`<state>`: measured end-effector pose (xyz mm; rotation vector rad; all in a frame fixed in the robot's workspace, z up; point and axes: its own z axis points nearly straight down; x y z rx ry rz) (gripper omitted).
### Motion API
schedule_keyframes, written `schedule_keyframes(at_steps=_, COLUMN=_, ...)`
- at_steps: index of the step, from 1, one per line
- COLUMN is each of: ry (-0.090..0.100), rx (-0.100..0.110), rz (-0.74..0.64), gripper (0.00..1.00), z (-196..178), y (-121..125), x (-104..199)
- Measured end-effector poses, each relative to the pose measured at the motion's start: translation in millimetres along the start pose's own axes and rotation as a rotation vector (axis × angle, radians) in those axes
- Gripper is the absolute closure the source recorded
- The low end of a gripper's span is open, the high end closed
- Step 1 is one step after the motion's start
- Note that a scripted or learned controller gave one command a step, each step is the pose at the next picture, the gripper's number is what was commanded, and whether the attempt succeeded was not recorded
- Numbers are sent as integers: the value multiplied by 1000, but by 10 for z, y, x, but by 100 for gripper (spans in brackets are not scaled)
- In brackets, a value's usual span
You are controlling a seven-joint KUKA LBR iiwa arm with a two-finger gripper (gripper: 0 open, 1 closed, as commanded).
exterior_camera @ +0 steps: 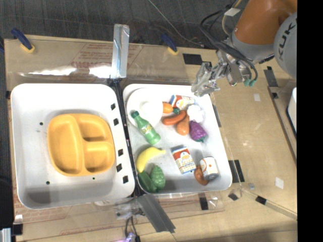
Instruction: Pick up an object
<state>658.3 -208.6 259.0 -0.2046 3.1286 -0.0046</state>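
1. Broccoli point(153, 179), a green toy piece, lies in the near left corner of the right bin point(226, 161), and the yellow banana point(147, 157) lies just behind it, touching it.
2. Along the near side of the same bin a small can point(208, 168) lies on its side beside a small carton point(183, 160) with a red and white label.
3. In the left bin point(25, 150) a yellow tray point(81, 143) with three compartments rests flat in the middle.
4. In the middle of the right bin a green bottle point(146, 128) lies tilted, and purple grapes point(198, 130) are near the right wall.
5. Farther back, a sausage point(174, 118), an orange piece point(182, 126), a white round piece point(196, 113) and a small packet point(180, 102) lie close together, some touching.
6. The gripper point(203, 87) hangs above the far right corner of the right bin, just behind the packet; nothing is between its fingers, and I cannot tell whether they are spread or pressed together.
7. The arm point(262, 19), with its orange band, reaches in from the far right.
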Motion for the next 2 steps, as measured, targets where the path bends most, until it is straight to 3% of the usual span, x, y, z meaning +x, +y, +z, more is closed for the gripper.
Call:
schedule_keyframes(at_steps=1, ry=9, rx=-7, rz=-93, gripper=100, z=895, y=627, x=-60)
schedule_keyframes(at_steps=2, ry=-1, rx=0, rz=189, gripper=100, z=226, y=616, x=-78)
